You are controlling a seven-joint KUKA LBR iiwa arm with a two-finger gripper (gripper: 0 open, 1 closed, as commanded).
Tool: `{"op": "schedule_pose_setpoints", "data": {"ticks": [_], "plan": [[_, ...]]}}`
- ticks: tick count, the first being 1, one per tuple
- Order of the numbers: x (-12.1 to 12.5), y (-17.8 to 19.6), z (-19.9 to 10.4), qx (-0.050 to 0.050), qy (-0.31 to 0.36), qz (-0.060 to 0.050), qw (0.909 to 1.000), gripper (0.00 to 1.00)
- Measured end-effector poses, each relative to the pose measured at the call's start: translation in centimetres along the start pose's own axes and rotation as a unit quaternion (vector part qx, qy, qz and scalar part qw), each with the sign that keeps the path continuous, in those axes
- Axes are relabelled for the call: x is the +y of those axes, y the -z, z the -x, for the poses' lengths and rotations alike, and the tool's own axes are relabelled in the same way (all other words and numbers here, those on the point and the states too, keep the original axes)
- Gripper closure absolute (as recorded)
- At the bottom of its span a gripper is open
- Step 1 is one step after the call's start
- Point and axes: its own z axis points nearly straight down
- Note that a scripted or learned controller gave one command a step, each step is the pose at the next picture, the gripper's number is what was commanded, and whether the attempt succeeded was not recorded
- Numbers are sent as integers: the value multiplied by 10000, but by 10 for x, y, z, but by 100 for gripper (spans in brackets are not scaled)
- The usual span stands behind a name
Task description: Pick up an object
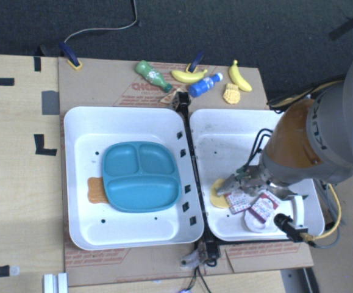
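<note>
The left bin (78,163) holds a blue divided plate (141,176) with an orange piece (95,190) tucked at its left edge. In the right bin (225,133), the gripper (234,185) is low over a yellow item (217,195) and red-and-white packets (249,203) by a white lid (254,223); its grip cannot be told. Beyond the bins lie a green bottle (153,75), two bananas (188,75), a blue bottle (204,85) and corn (230,93).

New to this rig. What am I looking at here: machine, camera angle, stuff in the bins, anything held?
One fixed camera looks down at a slant on two white bins. The grey and orange arm reaches in from the right; its hand is low in the right bin, over a yellow piece and red-and-white packets. I can't tell whether it holds anything. The left bin holds a blue divided plate with an orange piece beside it. Toy bananas and bottles lie behind the bins.
</note>
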Motion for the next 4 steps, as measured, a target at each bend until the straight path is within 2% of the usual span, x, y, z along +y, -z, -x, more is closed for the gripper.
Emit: {"op": "schedule_pose_setpoints", "data": {"ticks": [1, 2, 3, 4], "plan": [[6, -1, -17, -7, 3, -7, 10000, 0], [-23, 0, -6, 1, 6, -1, 10000, 0], [-22, 9, -6, 8, 7, -3, 10000, 100], [-20, 97, -97, 13, 15, -39, 10000, 100]]}}
